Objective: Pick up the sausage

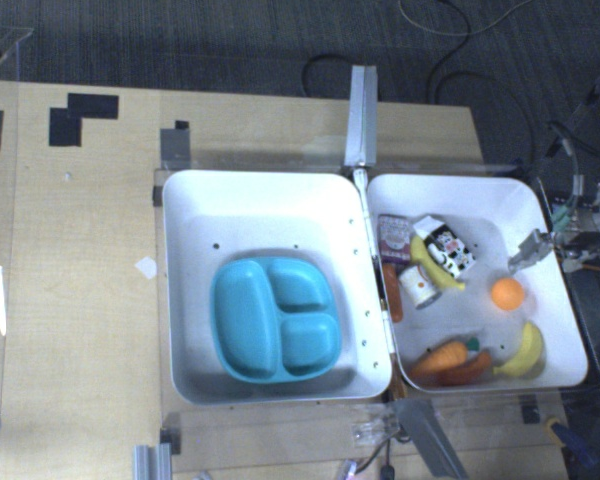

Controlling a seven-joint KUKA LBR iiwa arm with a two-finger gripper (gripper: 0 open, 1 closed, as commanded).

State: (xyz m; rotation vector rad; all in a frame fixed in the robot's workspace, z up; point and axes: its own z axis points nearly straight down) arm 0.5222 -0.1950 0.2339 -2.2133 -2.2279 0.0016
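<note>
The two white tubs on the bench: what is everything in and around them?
Tubs: two, white, side by side on the bench.
Divided plate: one, light blue, left tub.
Bananas: two, yellow, right tub, one near its middle, one at the near right corner.
Orange: one, orange, right tub.
Carrot: one, orange, near edge of right tub.
Sausage: one, reddish brown, beside the carrot.
Small packets: a few, mixed colours, right tub's left side.
Hand: one, grey, over the right tub's right edge.
</note>
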